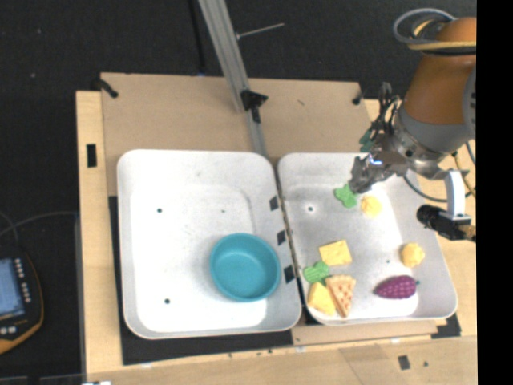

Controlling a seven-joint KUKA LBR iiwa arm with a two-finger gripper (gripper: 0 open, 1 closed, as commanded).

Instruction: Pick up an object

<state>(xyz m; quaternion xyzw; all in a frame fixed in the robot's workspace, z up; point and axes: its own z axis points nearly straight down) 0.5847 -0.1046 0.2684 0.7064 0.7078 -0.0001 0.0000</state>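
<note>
No brand, label or readable writing shows on anything. The arm (437,95) reaches in over the right bin (425,307), its upper part cut off at the frame's right edge. Its jaws (362,175) hang at the bin's far side, just above a small green piece (346,196); whether they are spread or pressed together cannot be told, as the tips blur into dark wrist parts. A yellow lump (370,207) lies just beside the green piece. Toward the worktop's (160,111) near edge lie a yellow block (335,253), a green toy (317,273), a waffle-patterned wedge (343,293), purple grapes (396,287) and an orange-yellow lump (412,254). The left bin (152,175) holds a teal bowl (244,266)
</note>
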